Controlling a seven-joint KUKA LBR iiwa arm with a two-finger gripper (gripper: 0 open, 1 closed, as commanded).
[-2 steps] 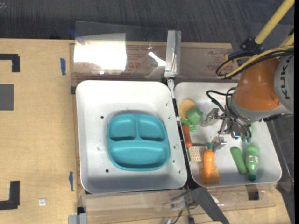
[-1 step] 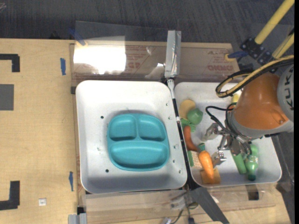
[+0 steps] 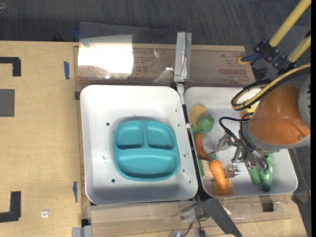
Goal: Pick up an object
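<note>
The right bin [image 3: 281, 184] holds several toy foods. A yellow piece [image 3: 197, 112] and a green leafy piece [image 3: 205, 122] lie at its far left. A slim red-orange carrot [image 3: 200, 146] lies below them along the left wall, and a fatter orange carrot [image 3: 217, 174] rests at the near left. A green vegetable [image 3: 259, 174] lies at the near right. My gripper [image 3: 237, 156] hangs low over the bin's middle, between the orange carrot and the green vegetable, under the arm's orange band [image 3: 279, 116]. Nothing is visibly held.
The left bin [image 3: 94, 107] holds a teal divided plate [image 3: 145, 148]. A metal divider [image 3: 181, 58] and clear sheeting stand behind the bins. Black cables [image 3: 247, 95] loop off the arm over the right bin's far side.
</note>
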